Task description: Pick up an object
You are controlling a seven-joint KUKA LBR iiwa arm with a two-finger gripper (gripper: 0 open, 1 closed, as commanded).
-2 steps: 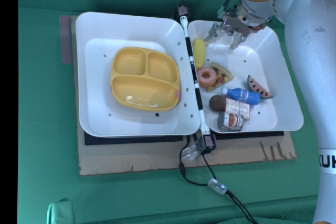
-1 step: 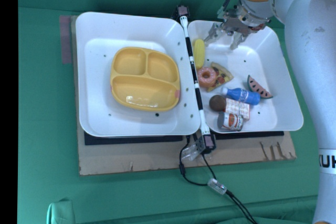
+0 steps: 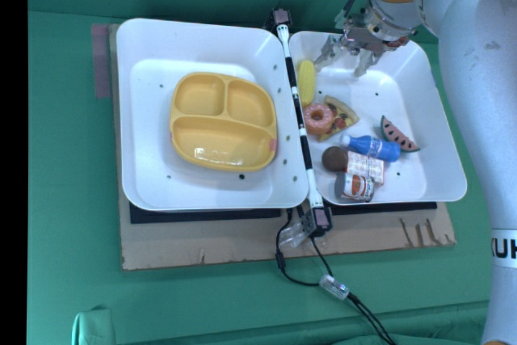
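My gripper (image 3: pixel 346 58) hangs with fingers spread and nothing between them over the far end of the right bin (image 3: pixel 440 174), near the yellow corn cob (image 3: pixel 307 82), a smooth oblong piece lying lengthwise just beside the bin's left wall.

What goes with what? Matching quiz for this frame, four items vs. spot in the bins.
Items:
1. yellow divided tray
2. corn cob
3. watermelon slice
4. gripper

Places:
A. right side of the right bin
B. above the right bin's far end
C. middle of the left bin
D. by the divider, far half of the right bin

Pairs: 1-C, 2-D, 3-A, 4-B
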